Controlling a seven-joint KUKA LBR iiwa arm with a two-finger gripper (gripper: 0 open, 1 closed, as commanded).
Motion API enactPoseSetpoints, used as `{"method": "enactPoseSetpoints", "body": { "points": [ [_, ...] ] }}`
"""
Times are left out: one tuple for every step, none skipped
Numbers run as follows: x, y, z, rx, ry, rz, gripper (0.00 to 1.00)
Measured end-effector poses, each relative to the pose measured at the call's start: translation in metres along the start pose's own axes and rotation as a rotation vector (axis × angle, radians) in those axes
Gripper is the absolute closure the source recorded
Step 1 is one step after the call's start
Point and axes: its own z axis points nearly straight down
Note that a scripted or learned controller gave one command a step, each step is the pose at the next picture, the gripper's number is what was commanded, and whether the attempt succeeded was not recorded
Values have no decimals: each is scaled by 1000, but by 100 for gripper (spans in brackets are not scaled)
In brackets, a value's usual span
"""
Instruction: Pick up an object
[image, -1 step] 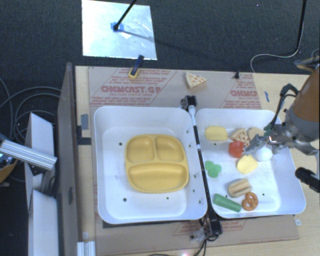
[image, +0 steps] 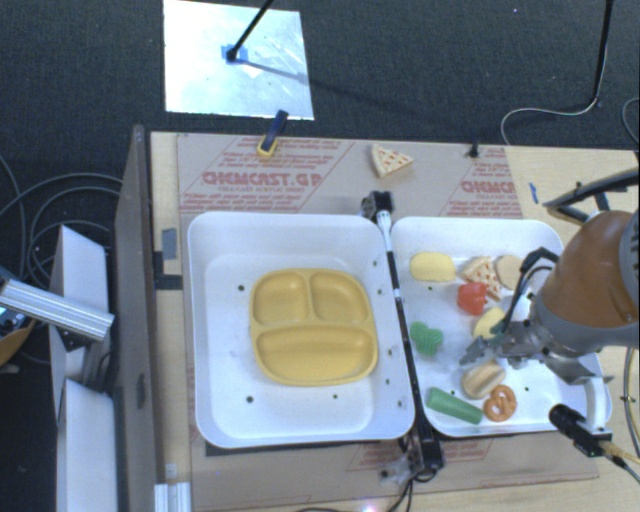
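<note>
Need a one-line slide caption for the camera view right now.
Grey KUKA arm's pincer hovers over toy food in the right white bin; yellow divided plastic plate sits in the left white bin.

Toy foods crowd the right bin (image: 455, 235), gripper (image: 478, 352) hemmed among them; in the left bin (image: 215, 330), open floor rings the yellow tray (image: 312, 326).

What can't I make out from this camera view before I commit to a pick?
- Tool: too small and dark to tell how its fingers stand, or whether it touches the hot dog bun.
- Yellow piece: partly covered by the arm, so its shape is unclear.
- Right bin: its far right part lies under the arm.
- Pretzel and cracker: too blurred for surface detail.
</note>
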Motion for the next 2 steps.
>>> {"method": "enactPoseSetpoints", "body": {
  "points": [
    [-3,4,24,-9,-3,0,0],
    [-3,5,12,-13,-2,-1,100]
  ]
}}
